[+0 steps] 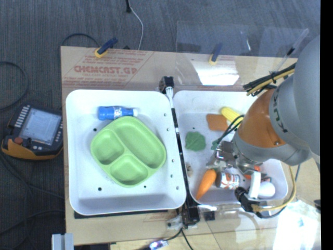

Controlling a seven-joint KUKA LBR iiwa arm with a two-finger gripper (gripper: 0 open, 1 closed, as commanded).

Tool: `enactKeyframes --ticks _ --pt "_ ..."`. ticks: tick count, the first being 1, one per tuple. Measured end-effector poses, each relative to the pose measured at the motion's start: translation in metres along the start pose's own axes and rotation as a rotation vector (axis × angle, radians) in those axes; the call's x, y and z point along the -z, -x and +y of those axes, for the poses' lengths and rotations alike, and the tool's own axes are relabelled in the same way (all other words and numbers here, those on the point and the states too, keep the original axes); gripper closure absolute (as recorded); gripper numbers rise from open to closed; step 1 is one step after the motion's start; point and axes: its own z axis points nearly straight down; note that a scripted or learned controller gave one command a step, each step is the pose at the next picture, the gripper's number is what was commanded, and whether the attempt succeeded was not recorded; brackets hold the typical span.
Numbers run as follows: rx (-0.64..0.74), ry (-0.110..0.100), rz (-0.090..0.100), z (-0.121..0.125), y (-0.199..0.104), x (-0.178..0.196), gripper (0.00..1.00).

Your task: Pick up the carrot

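Low in the right bin (pixel 193 100), near its front wall, the carrot (pixel 206 183) lies slanted. Its long axis runs from lower left to upper right; the narrow tip points down and left toward the front-left corner, and the thicker end points up toward the hand (pixel 225 163). It is a smooth orange cone, shiny like plastic.

Just above the thick end the hand hangs, at the end of the grey arm (pixel 296 113) with its orange band. Whether the hand is released or clenched I cannot tell, since the metal parts blur together; the carrot is not seen between them.

Right beside the carrot lies a small can (pixel 229 180) with a red and white label, on its side, close to touching it. A white round thing (pixel 265 189) sits past the can, by the bin's right wall. To the carrot's left the white floor is bare up to the centre wall, so there is room on that side; the front wall is close below the tip.

Farther back lie a flat green leaf shape (pixel 195 140), a brown flat piece (pixel 217 122) and a yellow piece (pixel 229 113), partly under the arm.

The left bin (pixel 78 108) holds a green three-part tray (pixel 128 150) of smooth plastic and a blue bottle (pixel 117 112) on its side behind it. Both bins rest on a brown board over the counter (pixel 78 72).
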Motion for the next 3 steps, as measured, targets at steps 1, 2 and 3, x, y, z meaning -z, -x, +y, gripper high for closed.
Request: enactKeyframes --ticks 1,2,3 --pt "-0.172 -0.020 -0.007 -0.0153 -0.0572 0.0903 1.00" --pt "-0.175 -0.024 -0.011 -0.0162 -0.0550 0.0886 0.00" --pt "-0.175 -0.024 -0.011 -0.0162 -0.0550 0.0886 0.00"
